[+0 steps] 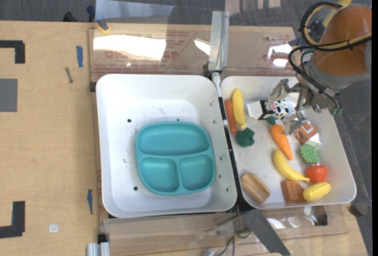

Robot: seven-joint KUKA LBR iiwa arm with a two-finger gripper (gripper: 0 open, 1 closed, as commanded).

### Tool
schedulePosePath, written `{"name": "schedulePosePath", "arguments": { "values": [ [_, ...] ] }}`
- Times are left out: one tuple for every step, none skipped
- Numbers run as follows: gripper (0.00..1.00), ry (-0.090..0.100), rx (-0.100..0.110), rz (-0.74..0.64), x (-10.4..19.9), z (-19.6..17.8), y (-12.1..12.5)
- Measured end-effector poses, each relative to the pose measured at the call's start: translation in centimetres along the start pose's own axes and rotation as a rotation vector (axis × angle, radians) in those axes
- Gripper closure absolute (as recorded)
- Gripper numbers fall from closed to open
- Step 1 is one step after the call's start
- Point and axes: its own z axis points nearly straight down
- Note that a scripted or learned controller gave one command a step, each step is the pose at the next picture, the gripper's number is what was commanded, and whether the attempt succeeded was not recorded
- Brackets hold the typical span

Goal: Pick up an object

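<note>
White plastic, smooth and shallow, forms both bins: the left bin (112, 131) holds a teal tray (175, 156) with three rounded compartments and a matte surface, while the right bin (345, 187) holds a scatter of toy food. Over that bin's upper part, at about 1 o'clock from its centre, the gripper (293, 108) hangs below the grey arm with its orange band (347, 23) and looped black cables; whether it is wide or narrow cannot be told from this slant. Directly under it lies a small black-and-white cow toy (277, 109), and nothing shows clearly between its metal parts. A tapered orange carrot (281, 140) lies at 7 o'clock from the gripper, close by. A brown block with a white edge (306, 131) sits at 5 o'clock, just beside it. Farther at 5 o'clock come a bumpy green ball (309, 153), a red tomato (317, 173) and a glossy yellow lemon (316, 192). A curved banana (287, 167) lies at 6 o'clock. A pale yellow corn cob (238, 108) stands at 9 o'clock against the bin's left wall, with a knobbly green broccoli (245, 137) below it. A tan bread roll (255, 187) and a ridged brown waffle (292, 191) rest near the bottom rim.
</note>
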Motion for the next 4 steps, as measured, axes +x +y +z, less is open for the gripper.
{"name": "schedulePosePath", "arguments": {
  "values": [
    [0.0,0.004,-0.002,0.009,0.6,0.2,0.4],
    [0.0,0.028,-0.015,-0.153,8.7,2.9,4.5],
    [0.0,0.02,-0.012,-0.146,11.7,2.6,7.2],
    [1.0,0.011,-0.009,-0.147,11.3,1.4,7.2]
  ]
}}
